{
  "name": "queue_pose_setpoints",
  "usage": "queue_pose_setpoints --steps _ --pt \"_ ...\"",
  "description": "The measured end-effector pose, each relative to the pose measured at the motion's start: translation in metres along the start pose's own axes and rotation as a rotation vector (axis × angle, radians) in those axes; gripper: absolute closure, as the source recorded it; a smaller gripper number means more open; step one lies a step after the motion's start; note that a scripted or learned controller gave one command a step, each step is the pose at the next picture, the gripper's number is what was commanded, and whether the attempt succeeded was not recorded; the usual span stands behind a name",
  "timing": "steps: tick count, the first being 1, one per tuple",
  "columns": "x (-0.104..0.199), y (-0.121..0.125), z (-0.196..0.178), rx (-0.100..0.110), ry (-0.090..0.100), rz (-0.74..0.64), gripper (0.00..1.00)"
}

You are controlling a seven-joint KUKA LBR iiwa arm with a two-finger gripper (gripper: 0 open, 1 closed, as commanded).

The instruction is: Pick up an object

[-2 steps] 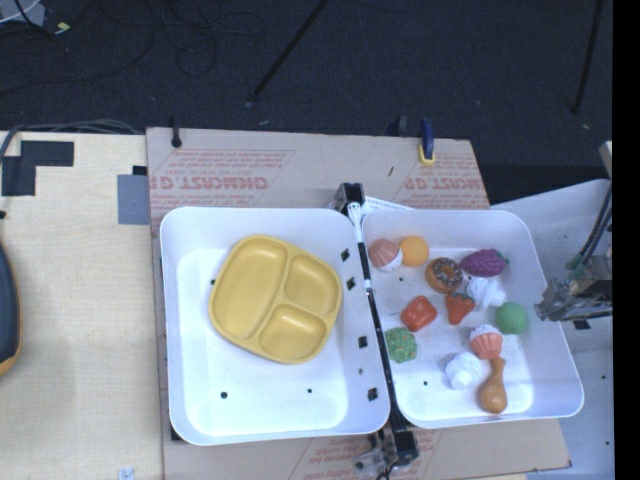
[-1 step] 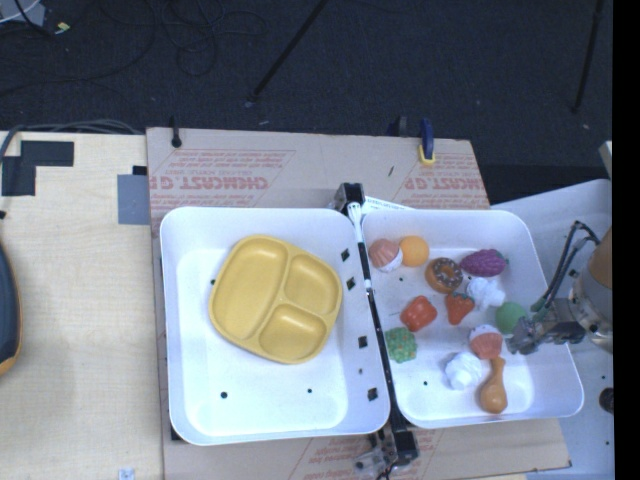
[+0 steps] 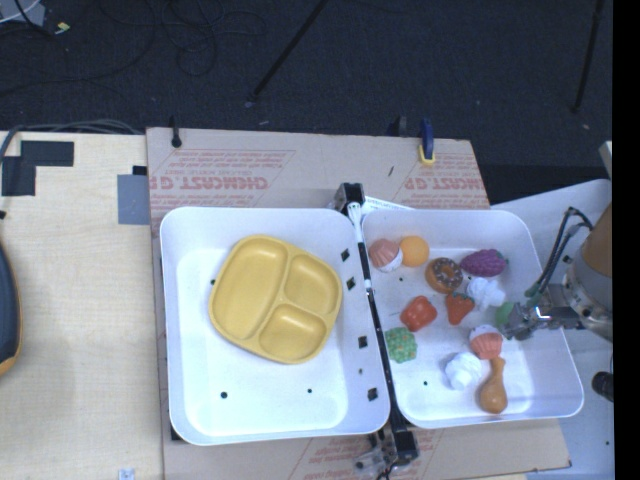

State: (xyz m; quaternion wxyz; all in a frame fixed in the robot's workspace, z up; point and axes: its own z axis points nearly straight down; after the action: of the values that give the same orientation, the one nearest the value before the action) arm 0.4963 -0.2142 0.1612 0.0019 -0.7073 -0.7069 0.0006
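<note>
The counter (image 3: pixel 70 268) is light wood on the left, with a cardboard sheet (image 3: pixel 300 173) laid under two white bins. There's dark carpet behind with cables snaking around. The cardboard has red printing, but it's upside down from here and too blurry to read properly.

The left bin (image 3: pixel 190 388) has just a yellow divided plate (image 3: pixel 276 298) sitting at a tilt. The right bin (image 3: pixel 540 398) is crowded with toy food: an orange ball (image 3: pixel 414 251), a purple bunch (image 3: pixel 484 263), a donut (image 3: pixel 443 274), a red pepper (image 3: pixel 419 314), a green piece (image 3: pixel 401 345), a white lump (image 3: pixel 463 370) and an orange-brown gourd (image 3: pixel 492 388) near the front.

The arm comes in over the right bin's right rim. The end effector (image 3: pixel 520 323) sits low just beside a pink-and-white piece (image 3: pixel 486 342). Can't tell how it's set or whether it holds anything, since it's too dark and small.
</note>
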Motion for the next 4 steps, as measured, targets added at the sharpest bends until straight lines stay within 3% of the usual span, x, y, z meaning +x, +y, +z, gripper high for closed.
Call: queue_pose_setpoints --steps 1,4 --pt "0.029 -0.007 -0.069 -0.004 -0.001 -0.003 1.0" --pt "0.025 -0.007 -0.089 0.012 0.005 -0.003 1.0"
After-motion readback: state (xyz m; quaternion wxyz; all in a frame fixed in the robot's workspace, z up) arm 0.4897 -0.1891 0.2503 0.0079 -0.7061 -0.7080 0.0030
